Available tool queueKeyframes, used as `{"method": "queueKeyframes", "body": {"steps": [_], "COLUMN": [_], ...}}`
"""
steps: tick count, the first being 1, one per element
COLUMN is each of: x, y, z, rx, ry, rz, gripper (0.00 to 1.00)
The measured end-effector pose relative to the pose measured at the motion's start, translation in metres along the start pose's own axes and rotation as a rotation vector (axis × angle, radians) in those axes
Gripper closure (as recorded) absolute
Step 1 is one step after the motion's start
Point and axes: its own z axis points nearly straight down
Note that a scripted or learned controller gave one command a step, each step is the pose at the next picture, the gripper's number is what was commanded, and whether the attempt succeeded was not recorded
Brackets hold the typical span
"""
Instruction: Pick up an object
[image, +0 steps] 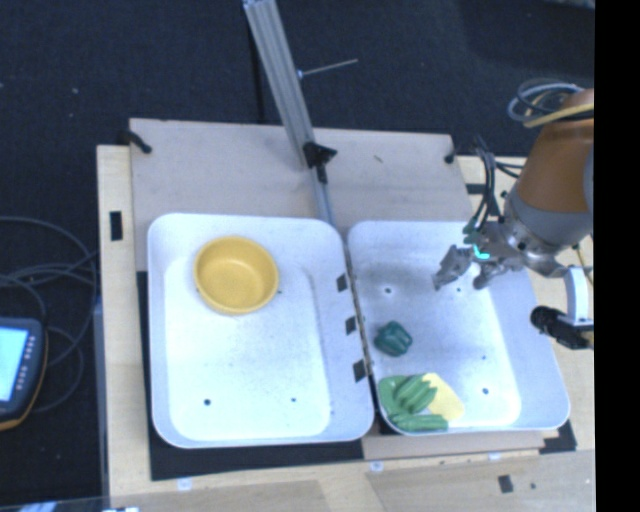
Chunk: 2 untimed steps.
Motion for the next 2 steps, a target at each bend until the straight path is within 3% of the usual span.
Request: {"method": "queueKeyframes", "body": {"steps": [1,2], "x": [0.000,0.002], "y": [0.000,0.006], "z": [0.000,0.059], "rx": [0.000,0.005], "ry": [0.000,0.000], "rz": [0.000,0.000], "gripper": [0.00,0.00]}}
